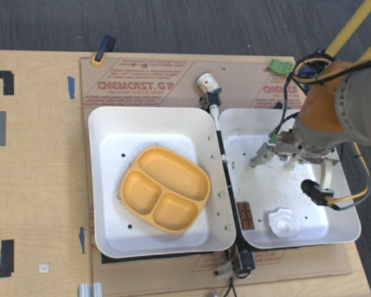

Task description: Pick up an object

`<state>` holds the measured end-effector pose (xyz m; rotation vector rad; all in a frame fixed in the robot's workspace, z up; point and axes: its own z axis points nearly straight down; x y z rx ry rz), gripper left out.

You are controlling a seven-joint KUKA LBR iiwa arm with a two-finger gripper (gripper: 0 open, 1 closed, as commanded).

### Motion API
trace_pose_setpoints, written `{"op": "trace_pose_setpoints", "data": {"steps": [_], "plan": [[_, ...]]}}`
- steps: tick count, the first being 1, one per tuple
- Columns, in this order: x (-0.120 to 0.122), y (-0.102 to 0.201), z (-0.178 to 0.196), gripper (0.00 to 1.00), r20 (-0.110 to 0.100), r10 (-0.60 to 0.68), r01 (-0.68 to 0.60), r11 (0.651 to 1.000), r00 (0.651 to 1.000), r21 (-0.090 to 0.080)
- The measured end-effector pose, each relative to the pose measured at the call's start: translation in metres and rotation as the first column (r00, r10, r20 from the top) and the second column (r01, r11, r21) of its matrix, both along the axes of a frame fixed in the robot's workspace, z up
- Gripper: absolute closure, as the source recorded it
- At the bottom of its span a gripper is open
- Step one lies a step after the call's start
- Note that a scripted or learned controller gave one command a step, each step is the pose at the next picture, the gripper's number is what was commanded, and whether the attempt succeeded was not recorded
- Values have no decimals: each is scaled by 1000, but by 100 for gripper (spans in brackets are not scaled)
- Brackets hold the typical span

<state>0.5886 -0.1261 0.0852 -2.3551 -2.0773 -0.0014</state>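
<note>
Two white bins side by side on the tabletop (pixel 37 166); right bin (pixel 343 231) under the arm. Hand (pixel 266 156) hanging mid-right of frame, fingers spread and gripping nothing. White lumpy object (pixel 284 223) below and slightly right of it, near the bin's lower edge. Small brown block (pixel 245 215) lower left, long axis up-down, beside the bin's left wall. Yellow divided tray (pixel 166 189) in the left bin (pixel 105 135), well apart
</note>
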Motion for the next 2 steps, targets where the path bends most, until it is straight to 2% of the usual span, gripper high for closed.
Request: {"op": "trace_pose_setpoints", "data": {"steps": [1,2], "plan": [[-49,30,0,0,1,222,-222,975,975,-1],[-105,20,10,0,-4,-346,346,938,938,0]]}}
